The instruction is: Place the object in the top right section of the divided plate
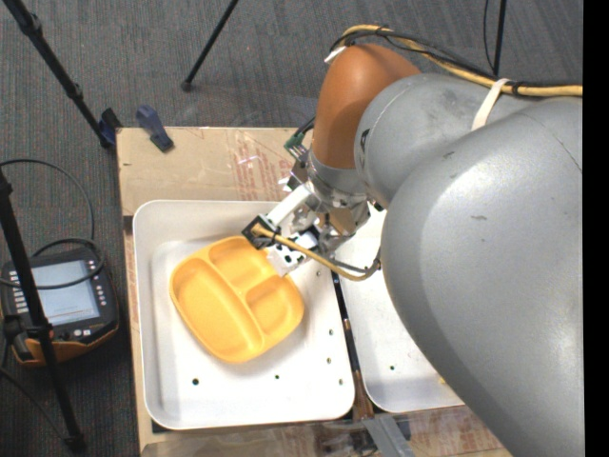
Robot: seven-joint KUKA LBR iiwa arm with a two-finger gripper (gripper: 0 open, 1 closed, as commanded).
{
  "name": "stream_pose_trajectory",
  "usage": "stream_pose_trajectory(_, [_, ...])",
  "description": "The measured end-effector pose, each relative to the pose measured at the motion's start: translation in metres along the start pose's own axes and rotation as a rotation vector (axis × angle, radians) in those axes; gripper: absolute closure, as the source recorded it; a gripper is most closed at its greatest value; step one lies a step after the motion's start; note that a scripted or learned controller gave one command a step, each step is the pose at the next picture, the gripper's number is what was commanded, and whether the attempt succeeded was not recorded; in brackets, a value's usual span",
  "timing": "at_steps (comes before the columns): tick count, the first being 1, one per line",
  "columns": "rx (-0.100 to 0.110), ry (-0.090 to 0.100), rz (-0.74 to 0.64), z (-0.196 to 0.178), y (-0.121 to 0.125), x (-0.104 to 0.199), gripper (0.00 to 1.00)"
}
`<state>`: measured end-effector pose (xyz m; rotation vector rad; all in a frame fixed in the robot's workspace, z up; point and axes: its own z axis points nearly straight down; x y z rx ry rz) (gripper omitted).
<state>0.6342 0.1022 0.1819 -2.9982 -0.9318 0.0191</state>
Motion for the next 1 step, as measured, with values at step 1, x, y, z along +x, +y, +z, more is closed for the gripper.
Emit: stream_pose_trajectory(1, [0.0,0.002,-0.113,-0.0063,-0.0164,-0.0387,1.0])
